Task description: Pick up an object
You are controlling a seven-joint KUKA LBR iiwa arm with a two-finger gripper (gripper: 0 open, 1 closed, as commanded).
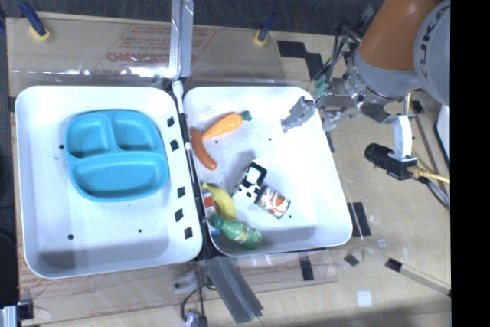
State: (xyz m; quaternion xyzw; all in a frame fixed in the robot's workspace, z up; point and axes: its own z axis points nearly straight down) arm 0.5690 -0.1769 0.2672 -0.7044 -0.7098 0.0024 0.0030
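- Nearest, the right bin (325,230) holds a green toy (236,233), one banana (223,201), and a black-and-white carton (259,188)
- Beyond them lie one sausage (204,148) and one carrot (225,125); five objects, none lifted, so picking remains undone
- The left bin (38,188) holds one blue tray (116,152)
- Farthest, the gripper (297,116) hovers over the right bin's far corner, released, grasping nothing

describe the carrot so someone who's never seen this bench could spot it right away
Look at the right-hand white bin, the one beside the bin that holds the blue divided plate. In its upper left part, near the wall between the bins, lies the carrot, slanting up to the right. It is orange with a small green tip, unlike the plain reddish sausage just below it.
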